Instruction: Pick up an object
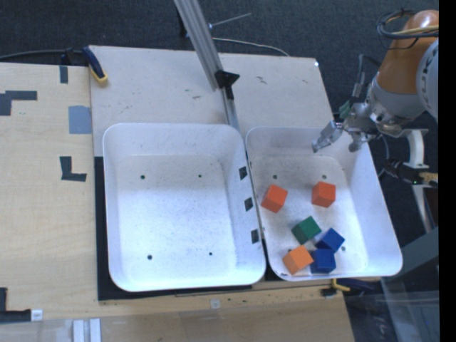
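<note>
Blocks (pixel 308 229) clustered in right bin (pixel 374 191), left bin (pixel 114 191) alongside

You see the gripper (pixel 335 140) at the right bin's (pixel 377 191) upper rim, fingers apart and holding nothing, above the coloured blocks (pixel 308 228) lower in that bin.

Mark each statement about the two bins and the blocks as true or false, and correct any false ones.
1. All the blocks lie in the right bin. True.
2. There are two blue blocks, touching each other. True.
3. The green block sits in the left bin. False: it lies in the right bin, among the other blocks.
4. The tool holds an orange block. False: it hangs over the right bin's far edge, away from the blocks.
5. Three blocks are orange. True.
</note>
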Action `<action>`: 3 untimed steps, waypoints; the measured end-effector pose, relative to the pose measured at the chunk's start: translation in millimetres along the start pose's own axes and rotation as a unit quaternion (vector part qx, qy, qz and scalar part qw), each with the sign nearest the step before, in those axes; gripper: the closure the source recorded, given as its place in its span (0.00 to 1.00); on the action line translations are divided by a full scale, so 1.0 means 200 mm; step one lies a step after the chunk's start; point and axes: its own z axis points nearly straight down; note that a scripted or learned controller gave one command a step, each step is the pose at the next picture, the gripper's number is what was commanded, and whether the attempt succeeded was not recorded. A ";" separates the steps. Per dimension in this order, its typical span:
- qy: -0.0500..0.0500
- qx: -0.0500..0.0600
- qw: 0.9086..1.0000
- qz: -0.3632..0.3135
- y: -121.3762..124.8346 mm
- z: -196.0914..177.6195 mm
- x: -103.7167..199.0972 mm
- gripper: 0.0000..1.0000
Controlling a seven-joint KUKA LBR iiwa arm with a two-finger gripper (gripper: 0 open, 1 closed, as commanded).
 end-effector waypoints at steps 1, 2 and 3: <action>0.002 0.003 1.000 0.002 -0.36 0.55 -0.08 0.00; 0.001 0.000 1.000 0.000 -0.35 0.48 -0.07 1.00; 0.002 0.001 1.000 -0.001 -0.35 0.44 -0.07 1.00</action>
